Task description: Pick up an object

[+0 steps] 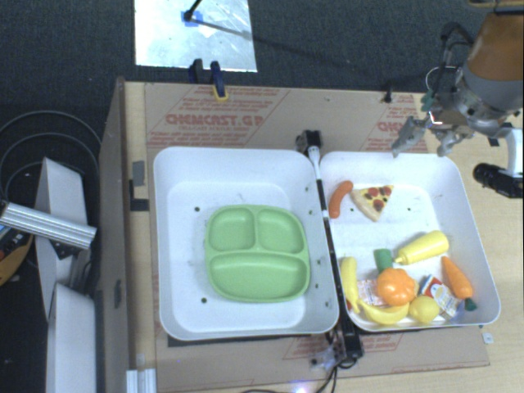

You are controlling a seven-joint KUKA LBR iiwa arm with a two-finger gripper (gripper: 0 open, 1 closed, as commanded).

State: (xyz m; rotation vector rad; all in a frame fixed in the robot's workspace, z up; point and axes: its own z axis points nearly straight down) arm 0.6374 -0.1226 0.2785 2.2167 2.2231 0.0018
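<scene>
Camera view: hovering with pincer (419,140) open and holding nothing at right bin's (470,203) far edge, pizza slice (374,201) lying nearer, leftward.

There is one camera, fixed above the bench (270,109) and looking down on it at a slant. It stands far enough away to take in both white bins whole: the left bin (176,219) and the right bin (458,203) lie side by side in the lower middle of the picture. The far edge of the bench is toward the top, with dark floor (344,23) beyond it. The arm (491,51) enters from the upper right corner. At the left, the view also takes in some space beside the bench.
</scene>
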